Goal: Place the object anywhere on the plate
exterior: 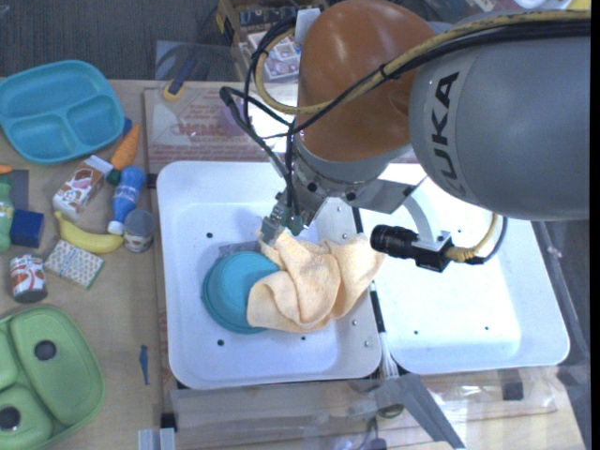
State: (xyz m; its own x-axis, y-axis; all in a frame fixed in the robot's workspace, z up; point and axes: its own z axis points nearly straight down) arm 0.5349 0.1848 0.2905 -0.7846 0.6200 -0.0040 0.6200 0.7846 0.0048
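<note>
Covering blue plate [228, 291]: yellow cloth [314, 284] | gripper [284, 219] touching cloth, grip state unclear

Wooden bench [112, 345]; two white bins [187, 345], banana [86, 237], teal tray [61, 111]

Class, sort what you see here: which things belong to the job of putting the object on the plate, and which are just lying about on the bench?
Belongs to the job:
yellow cloth, partly draped over the plate
blue plate in the left bin
gripper, at the cloth's upper edge

Just lying about:
banana
blue divided tray
green tray
carrot
blue bottle
</note>
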